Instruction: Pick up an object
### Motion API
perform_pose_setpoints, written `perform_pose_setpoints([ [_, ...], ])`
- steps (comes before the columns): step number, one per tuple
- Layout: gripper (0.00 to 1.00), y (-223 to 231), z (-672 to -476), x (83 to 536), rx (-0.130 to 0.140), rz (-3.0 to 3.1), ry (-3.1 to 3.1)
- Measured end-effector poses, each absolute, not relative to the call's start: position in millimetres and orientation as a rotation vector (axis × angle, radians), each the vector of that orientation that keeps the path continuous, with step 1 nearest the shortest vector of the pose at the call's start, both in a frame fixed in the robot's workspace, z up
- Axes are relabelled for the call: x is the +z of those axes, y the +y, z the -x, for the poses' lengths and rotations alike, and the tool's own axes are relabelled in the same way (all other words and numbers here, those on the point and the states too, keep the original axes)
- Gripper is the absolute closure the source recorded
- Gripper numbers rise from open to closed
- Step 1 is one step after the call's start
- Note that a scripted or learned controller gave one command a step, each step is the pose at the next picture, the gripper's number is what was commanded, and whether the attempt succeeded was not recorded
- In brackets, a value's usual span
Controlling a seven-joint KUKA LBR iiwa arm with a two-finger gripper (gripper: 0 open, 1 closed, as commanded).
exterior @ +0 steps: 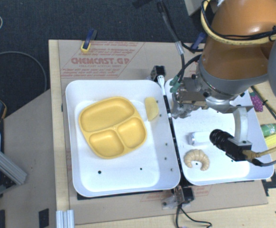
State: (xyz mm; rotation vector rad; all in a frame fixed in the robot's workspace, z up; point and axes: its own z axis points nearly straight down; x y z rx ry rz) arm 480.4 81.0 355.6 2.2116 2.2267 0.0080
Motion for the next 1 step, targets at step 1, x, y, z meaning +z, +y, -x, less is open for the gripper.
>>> perform_pose_setpoints([
  [1, 1.0, 134.7, -479.7, 430.0, 0.016, -2.21, 2.228],
])
